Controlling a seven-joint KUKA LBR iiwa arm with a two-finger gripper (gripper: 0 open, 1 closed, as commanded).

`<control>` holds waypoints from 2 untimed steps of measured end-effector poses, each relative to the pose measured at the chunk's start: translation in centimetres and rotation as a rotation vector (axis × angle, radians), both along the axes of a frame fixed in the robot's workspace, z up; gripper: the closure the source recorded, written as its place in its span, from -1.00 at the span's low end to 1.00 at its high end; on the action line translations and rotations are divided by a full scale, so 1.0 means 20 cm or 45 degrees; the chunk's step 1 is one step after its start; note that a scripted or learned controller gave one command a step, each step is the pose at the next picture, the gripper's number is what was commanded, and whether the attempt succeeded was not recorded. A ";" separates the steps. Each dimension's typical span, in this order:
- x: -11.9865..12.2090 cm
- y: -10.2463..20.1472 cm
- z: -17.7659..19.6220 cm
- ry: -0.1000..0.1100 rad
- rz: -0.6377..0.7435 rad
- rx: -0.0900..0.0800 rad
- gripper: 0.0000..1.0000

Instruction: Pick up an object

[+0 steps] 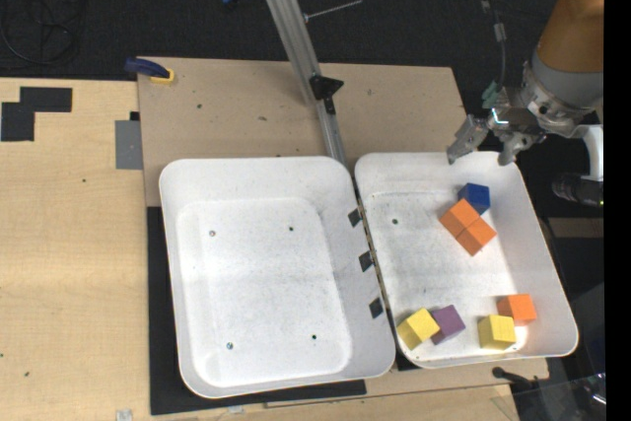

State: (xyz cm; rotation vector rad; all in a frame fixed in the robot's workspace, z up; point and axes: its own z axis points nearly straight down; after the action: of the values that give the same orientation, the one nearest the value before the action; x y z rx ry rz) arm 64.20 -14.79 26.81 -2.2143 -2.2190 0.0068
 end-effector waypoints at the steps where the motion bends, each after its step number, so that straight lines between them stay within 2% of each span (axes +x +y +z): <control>1: 0.00 0.00 0.02 -0.006 0.003 -0.002 -1.00; 2: -0.01 0.02 -0.31 0.002 -0.001 0.000 -1.00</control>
State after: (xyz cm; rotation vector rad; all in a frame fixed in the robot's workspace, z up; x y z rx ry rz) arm 64.04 -14.38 20.64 -2.2142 -2.2174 0.0084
